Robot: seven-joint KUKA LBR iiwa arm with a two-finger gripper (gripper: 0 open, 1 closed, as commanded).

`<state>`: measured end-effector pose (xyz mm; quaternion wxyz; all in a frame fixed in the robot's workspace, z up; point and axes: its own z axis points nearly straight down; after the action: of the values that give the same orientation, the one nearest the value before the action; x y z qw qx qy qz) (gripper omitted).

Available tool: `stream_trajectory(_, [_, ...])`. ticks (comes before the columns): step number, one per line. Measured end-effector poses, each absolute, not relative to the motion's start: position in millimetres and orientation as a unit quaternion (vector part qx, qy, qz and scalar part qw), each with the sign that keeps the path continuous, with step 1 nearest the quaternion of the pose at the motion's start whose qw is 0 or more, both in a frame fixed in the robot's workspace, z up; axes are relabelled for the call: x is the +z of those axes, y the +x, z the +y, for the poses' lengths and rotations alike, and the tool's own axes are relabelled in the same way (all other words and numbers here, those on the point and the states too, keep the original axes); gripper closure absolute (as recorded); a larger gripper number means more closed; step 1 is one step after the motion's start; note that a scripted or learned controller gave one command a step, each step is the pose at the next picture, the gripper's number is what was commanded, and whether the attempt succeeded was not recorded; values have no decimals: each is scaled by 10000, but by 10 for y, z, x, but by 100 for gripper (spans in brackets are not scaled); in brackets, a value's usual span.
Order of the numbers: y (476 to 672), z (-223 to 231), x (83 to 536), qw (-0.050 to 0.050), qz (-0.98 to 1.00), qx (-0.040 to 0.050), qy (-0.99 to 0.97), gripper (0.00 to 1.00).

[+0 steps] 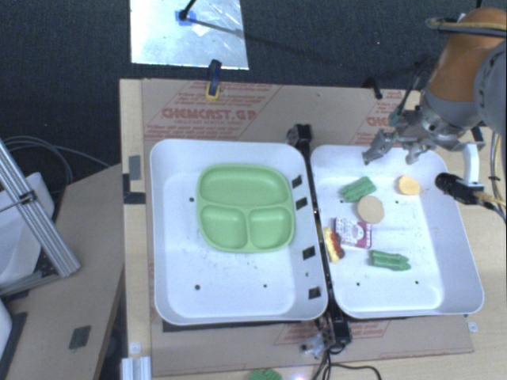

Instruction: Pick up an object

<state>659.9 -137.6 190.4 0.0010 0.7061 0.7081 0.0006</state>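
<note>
Camera view, looking down at a slant on a counter (95,212) with two shallow white bins side by side. Nearest, toward the lower right of the frame, the right bin (451,291) holds a green piece (389,260), then a small pink-and-white packet (353,233) with a yellow-and-red piece (333,244) touching its left edge. Farther up lie a tan round disc (370,210), a second green piece (358,188) and a small yellow piece (409,185). The left bin (170,291) holds a green divided plate (244,208).

At the upper right, the gripper (394,144) hangs above the right bin's far rim, fingers spread wide with nothing between them.

Risks, as a judgement: the items are small and flat, so the fingers could close on air or skid one aside. The packet and its neighbour touch, so both might be nudged. A descent from this position could strike the bin rim.
</note>
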Motion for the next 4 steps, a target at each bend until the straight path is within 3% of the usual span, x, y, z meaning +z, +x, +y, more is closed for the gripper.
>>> stream_trajectory(1, [6683, -1694, 1490, 7, 7068, -4, 7074, 0])
stream_trajectory(3, [6695, -1660, 1780, 22, 7084, 16, 7058, 0])
stream_trajectory(4, [6022, -1662, 1333, -31, 7068, -18, 7074, 0])
